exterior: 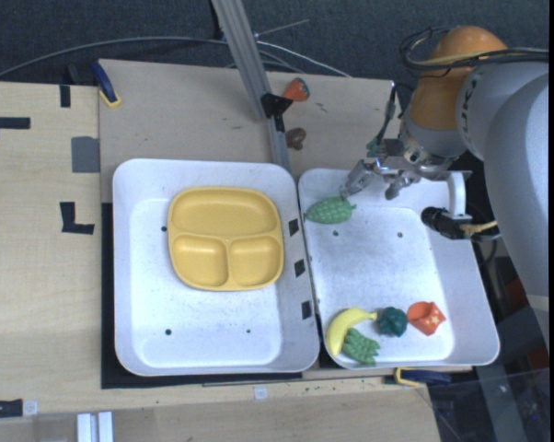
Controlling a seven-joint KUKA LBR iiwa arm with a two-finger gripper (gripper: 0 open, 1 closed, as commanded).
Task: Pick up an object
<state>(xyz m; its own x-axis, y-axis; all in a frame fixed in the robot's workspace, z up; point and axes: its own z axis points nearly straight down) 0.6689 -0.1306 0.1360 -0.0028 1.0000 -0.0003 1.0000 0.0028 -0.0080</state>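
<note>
My gripper (370, 189) hangs over the far end of the right bin (461, 274), its two fingers spread open with nothing between them. A bumpy green fruit (329, 212) lies just below and left of the left fingertip (349, 187), against the bin's left wall and outside the jaws. At the bin's near end lie a yellow banana (343, 325), a light green toy (360, 346), a dark teal piece (392, 321) and a red-orange piece (426, 317).
The left bin (139, 330) holds a yellow divided plate (226, 238). A grey metal post (245, 44) rises at the back between the bins. The arm's grey and orange body (479, 81) fills the upper right.
</note>
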